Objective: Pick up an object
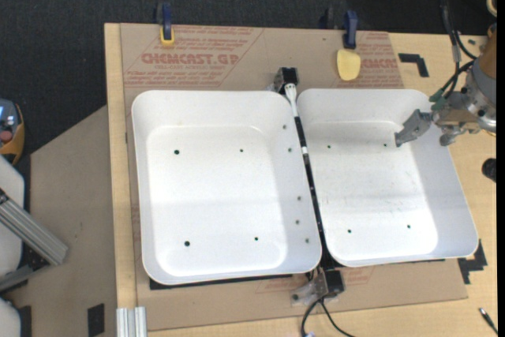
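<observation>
the left bin (pixel 142 170) and the right bin (pixel 442 193) sit side by side on the tabletop (pixel 237 51), touching along a dark middle seam. the pincer (pixel 430 128) hangs over the right bin's far right corner, fingers (pixel 410 126) spread wide with nothing between them. farther off, a small yellow object (pixel 348 64) lies on the board just beyond the right bin, below a blue clamp (pixel 349 26); another blue clamp (pixel 165 18) stands far left.

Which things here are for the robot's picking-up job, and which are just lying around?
For the job:
gripper, over the right bin's far right side
right bin
left bin

Just lying about:
yellow piece, on the board behind the bins
left blue clamp and right blue clamp, on the board's far edge
black clip, between the bins
</observation>
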You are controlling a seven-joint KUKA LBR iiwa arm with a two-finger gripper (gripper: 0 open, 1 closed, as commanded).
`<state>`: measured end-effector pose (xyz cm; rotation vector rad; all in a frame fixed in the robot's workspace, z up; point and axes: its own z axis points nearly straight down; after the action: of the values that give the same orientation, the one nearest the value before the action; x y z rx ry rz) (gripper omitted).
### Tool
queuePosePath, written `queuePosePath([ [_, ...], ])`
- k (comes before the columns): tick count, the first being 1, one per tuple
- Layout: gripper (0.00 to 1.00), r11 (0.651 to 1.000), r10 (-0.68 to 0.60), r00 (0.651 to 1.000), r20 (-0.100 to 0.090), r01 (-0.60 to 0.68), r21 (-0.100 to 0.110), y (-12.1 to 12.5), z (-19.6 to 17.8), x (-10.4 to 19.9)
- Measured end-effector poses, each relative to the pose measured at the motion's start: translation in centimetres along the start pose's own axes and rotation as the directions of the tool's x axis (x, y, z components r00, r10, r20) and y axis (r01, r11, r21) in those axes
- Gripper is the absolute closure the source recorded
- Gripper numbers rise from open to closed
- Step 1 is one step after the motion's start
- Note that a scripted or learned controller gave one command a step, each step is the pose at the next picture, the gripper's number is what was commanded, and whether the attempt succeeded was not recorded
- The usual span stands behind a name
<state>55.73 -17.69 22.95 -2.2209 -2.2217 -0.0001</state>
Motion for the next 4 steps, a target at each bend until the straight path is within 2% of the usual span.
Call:
queuePosePath([
  [1, 1.0, 1.0, -0.001, 1.0, 0.001, 0.001, -0.003, 0.1, -1.1, 0.0],
  [2, 1.0, 1.0, -0.009, 1.0, -0.005, 0.009, 0.005, 0.5, 3.0, 9.0],
  [3, 1.0, 1.0, -0.007, 1.0, 0.0, 0.007, -0.018, 0.6, -11.2, 13.0],
  [4, 1.0, 1.0, 0.014, 1.0, 0.01, -0.014, -0.004, 3.8, -9.7, -5.8],
])
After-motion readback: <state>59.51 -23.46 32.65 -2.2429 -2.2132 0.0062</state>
